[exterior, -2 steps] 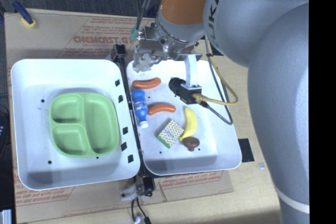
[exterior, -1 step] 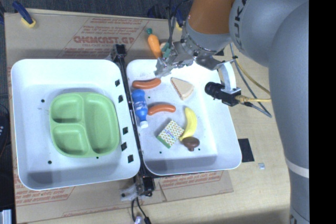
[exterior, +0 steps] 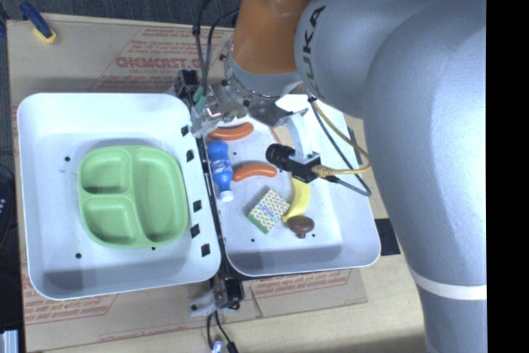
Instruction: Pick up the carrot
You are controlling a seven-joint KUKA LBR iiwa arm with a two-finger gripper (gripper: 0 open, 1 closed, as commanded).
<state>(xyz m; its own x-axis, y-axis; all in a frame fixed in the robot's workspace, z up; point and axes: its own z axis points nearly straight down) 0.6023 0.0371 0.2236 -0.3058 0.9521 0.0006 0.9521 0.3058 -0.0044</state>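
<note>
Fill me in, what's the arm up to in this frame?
The KUKA arm reaches in from the right, over the back of the right bin; its gripper sits near the divider between the bins. Two orange, carrot-like pieces lie in that bin: one right beside the gripper, another nearer the middle. Nothing is visibly held. A blue bottle, banana and patterned packet also lie there. The left bin holds a green divided plate.
</note>
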